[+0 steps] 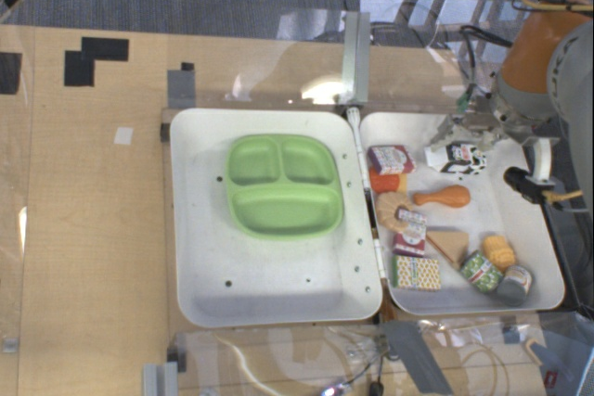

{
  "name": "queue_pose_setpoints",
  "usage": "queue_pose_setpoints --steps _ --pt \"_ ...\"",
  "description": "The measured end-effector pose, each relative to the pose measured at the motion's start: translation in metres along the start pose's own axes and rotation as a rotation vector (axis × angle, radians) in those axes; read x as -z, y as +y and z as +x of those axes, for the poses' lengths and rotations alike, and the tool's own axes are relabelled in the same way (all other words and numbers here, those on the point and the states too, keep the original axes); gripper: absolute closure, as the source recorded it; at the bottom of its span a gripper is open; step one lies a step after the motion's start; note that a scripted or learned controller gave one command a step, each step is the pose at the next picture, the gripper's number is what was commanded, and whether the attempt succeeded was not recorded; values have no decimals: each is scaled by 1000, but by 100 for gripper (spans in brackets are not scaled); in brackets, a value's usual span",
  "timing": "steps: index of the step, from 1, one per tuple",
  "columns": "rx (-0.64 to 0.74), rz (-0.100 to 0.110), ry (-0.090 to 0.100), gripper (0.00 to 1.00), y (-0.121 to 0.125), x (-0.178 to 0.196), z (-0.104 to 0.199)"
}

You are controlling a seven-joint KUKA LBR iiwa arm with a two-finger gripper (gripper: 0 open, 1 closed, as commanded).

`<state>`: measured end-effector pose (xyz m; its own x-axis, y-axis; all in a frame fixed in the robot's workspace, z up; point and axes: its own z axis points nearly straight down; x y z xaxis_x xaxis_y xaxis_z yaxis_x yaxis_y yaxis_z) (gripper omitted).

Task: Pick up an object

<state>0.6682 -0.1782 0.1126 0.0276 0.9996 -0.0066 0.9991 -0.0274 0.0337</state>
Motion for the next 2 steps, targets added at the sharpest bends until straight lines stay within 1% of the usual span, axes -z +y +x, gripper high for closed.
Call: queue_pose_setpoints --steps 1,2 --pt "26 -21 2 0 -10 -2 -7" --pt "-4 -14 9 0 -8 -3 -14"
